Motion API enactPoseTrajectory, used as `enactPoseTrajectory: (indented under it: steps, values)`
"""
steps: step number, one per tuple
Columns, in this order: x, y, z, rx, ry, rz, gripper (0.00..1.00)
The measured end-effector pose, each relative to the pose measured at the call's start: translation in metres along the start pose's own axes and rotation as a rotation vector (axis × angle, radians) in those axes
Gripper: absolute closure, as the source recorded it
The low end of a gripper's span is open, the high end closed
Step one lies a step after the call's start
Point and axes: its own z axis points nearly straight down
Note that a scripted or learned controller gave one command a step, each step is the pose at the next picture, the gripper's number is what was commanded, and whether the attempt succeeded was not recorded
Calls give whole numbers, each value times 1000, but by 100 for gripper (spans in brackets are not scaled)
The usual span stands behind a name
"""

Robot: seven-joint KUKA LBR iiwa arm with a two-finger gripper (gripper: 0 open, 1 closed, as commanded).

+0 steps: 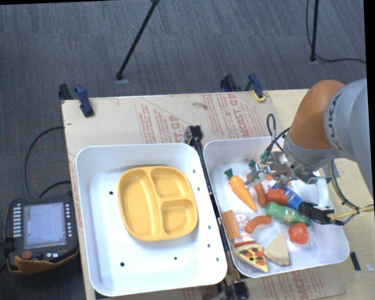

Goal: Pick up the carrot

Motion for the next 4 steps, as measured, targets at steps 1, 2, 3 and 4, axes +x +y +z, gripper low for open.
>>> enactPoseTrajectory:
  steps: [1,2,3,4]
  values:
    - [44,-6,18,12,4,40,0]
    - [53,11,18,12,1,304,0]
    - [51,-20,18,15,1,512,0]
    - [52,42,18,12,1,461,0]
